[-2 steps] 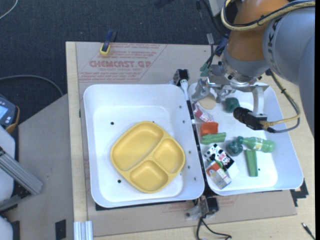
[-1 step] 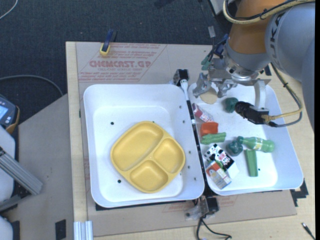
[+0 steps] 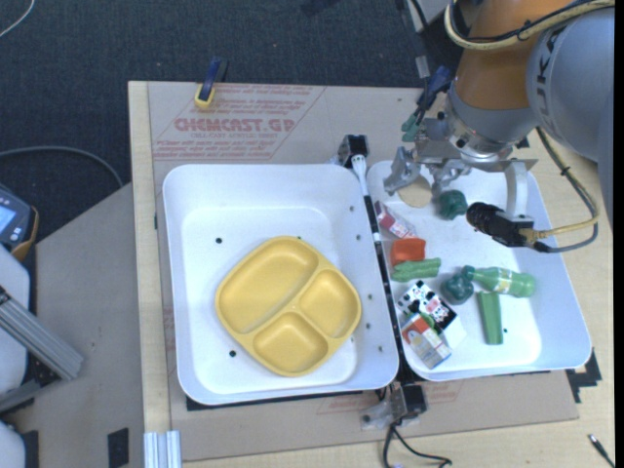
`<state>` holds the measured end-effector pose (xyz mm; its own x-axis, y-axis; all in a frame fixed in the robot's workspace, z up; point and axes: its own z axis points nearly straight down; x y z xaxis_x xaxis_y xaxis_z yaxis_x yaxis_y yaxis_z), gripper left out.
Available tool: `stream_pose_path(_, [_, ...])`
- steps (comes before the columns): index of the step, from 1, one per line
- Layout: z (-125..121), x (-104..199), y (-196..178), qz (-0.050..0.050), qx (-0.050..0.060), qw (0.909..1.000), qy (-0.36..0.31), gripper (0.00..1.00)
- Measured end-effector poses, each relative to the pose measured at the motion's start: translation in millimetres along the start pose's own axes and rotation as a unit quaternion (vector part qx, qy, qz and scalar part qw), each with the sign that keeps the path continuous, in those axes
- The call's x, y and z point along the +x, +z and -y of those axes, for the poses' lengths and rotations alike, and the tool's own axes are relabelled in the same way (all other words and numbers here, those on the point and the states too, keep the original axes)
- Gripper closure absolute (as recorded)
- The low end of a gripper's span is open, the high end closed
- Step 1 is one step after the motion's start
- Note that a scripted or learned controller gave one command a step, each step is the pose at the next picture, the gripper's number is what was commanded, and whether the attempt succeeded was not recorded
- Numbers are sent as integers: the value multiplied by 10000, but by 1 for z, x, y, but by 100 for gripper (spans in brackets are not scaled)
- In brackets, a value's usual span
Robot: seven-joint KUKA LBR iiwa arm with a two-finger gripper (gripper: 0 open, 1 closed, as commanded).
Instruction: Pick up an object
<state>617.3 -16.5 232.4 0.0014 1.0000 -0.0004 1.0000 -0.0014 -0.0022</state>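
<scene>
Overhead, the grey arm with its orange band reached in over the far end of the right bin (image 3: 565,331), its gripper (image 3: 421,175) hanging above the bin's upper left corner. The fingers (image 3: 398,177) stood apart, with nothing seen between them. Just beneath and beside them lay a pale round piece (image 3: 416,196) and a small dark green knob (image 3: 450,204), the closest candidates for a pick; the knob sat slightly right of the fingers and toward the camera.

Further toward the camera, the rest of the bin's load was spread in a loose cluster: a pink-and-white packet (image 3: 395,224) against the dividing wall, an orange block (image 3: 409,251), a black-and-white spotted toy (image 3: 426,302), a small printed box (image 3: 426,339), a teal knob (image 3: 457,286) and two green bottles. One green bottle (image 3: 503,282) lay with its long axis running across the bin, left to right; the other (image 3: 489,317) lay nearly lengthwise, pointing at the near rim.

The left bin (image 3: 185,222) held a yellow divided plate (image 3: 288,305), well apart from the gripper. Judging from the layout, a short descent would meet the pale piece or dark knob first; the bottles would require travel toward the camera.
</scene>
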Motion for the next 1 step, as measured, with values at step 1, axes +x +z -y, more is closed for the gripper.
stream_pose_path(1, [-13, 10, 5, 4, -26, 10000, -12, 100])
